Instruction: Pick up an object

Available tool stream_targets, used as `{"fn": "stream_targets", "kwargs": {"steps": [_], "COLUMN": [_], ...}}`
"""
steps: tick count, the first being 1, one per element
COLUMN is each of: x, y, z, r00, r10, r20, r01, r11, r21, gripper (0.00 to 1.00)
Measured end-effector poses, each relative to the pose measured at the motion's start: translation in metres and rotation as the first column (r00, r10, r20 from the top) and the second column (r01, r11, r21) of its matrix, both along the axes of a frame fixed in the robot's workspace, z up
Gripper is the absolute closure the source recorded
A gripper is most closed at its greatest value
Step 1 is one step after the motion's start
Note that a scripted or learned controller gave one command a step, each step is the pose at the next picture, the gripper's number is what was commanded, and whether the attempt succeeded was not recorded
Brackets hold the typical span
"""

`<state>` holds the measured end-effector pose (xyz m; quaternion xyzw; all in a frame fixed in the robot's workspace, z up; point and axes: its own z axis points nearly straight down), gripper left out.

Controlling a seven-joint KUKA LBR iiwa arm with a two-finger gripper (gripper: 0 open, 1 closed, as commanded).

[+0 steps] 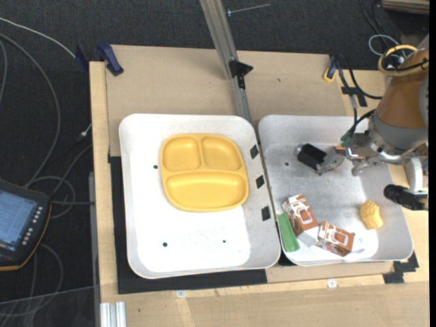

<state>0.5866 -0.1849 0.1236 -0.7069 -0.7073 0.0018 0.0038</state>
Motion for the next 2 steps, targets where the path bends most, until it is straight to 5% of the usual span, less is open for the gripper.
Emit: {"fn": "stream_targets", "kwargs": {"steps": [1,2], "x": [-0.001,0.001], "y": [0.001,0.001], "z": [-0.033,-0.019], "r00": [1.000,1.000], "r10": [0.000,0.000], "r20": [0.001,0.008], "r01": [0.000,0.000], "r11": [1.000,1.000], "r21": [0.000,-0.001], "gripper": [0.00,1.00]}}
